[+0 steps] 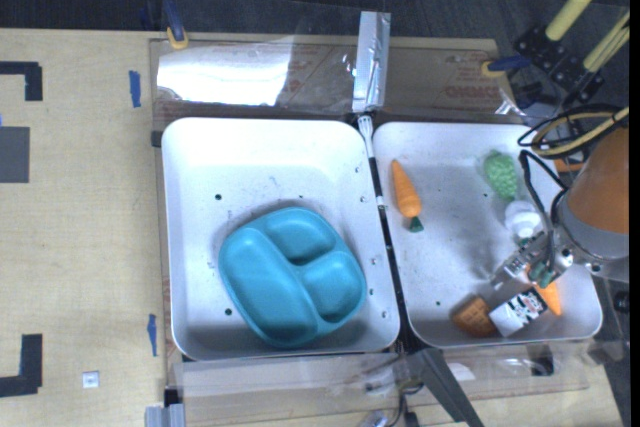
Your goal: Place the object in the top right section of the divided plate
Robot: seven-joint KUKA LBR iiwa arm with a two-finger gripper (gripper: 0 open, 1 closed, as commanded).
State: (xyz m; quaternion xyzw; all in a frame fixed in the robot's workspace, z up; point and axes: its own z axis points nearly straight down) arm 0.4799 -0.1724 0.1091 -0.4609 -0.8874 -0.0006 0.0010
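1. No object is yet fixed as the one to move. The candidates all lie in the right bin (440,315): a toy carrot (405,191) near its upper left, a green knobbly piece (502,174) near the upper right, a brown piece (474,316) at the lower edge, and small white and orange items (525,307) just beside it.
2. The gripper (527,267) hangs low over the lower right of that bin, close above the white and orange items and near the brown piece. I cannot tell how its jaws stand, and nothing is seen between them.
3. The carrot's long axis runs roughly up and down the view, tilted slightly; it lies up and to the left of the gripper, well apart.
4. The blue divided plate (250,290) sits in the left bin (200,155), rotated at a slant. Its top right section (300,232) appears bare.
5. Judged from this, picking comes first, then a carry leftwards across the wall between the bins.
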